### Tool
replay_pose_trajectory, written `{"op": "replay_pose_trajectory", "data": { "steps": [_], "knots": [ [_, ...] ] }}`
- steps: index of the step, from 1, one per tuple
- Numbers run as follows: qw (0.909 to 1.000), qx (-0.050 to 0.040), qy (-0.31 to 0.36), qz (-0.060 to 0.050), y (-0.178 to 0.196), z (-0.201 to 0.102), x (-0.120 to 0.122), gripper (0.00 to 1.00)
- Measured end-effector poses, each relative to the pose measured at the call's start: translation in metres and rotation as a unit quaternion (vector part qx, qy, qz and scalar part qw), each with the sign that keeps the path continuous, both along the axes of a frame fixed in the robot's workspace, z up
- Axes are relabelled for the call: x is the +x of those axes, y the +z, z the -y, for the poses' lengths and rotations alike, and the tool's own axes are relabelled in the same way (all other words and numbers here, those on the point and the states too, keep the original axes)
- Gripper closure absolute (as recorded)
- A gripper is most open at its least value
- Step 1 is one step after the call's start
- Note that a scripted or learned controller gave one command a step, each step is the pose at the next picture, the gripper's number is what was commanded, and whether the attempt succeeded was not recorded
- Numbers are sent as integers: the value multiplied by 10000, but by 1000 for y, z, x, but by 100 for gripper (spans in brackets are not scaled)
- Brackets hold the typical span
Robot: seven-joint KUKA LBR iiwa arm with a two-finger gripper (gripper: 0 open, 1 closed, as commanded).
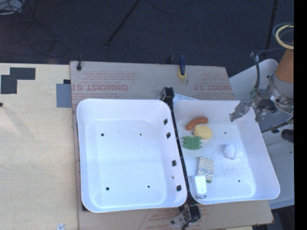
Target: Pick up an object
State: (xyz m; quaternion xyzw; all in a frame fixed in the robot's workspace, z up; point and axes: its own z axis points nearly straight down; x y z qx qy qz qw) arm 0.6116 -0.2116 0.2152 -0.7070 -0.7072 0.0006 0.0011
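Camera view: two white bins side by side on a cardboard sheet (144, 80). Left bin (124, 157) holds no items; all items sit in the right bin (259, 176).

Arm (285, 73) comes in from the right, orange band above the wrist. Gripper (249, 110) hangs over the right bin's far right rim, fingers pointing left toward the bin. Nothing between them; can't tell how wide they stand.

Items, largest first:
- patterned box (205, 168), mid-bin, long axis near-to-far, slightly tilted. Well apart from gripper, down-left of it.
- sausage (196, 123), orange-red, long axis left-right, right end a bit farther back. Left of gripper, closest to its height in frame.
- green piece (192, 143), lies left-right, just below the sausage.
- white cylinder (200, 186), at the near rim, touching the box's near end, long axis near-to-far.
- yellow piece (203, 132), touching the green piece's right side.
- white lump (230, 151), roundish, nearest the gripper, down-left of it.
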Motion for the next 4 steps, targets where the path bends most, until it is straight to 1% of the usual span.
{"op": "replay_pose_trajectory", "data": {
  "steps": [1,2,3,4],
  "knots": [
    [10000,1,8,0,10,0,0,100],
    [10000,9,-11,-28,3,2,-76,100],
    [10000,20,-10,-43,-49,1,-136,100],
    [10000,-4,33,33,1,-59,-60,100]
  ]
}}
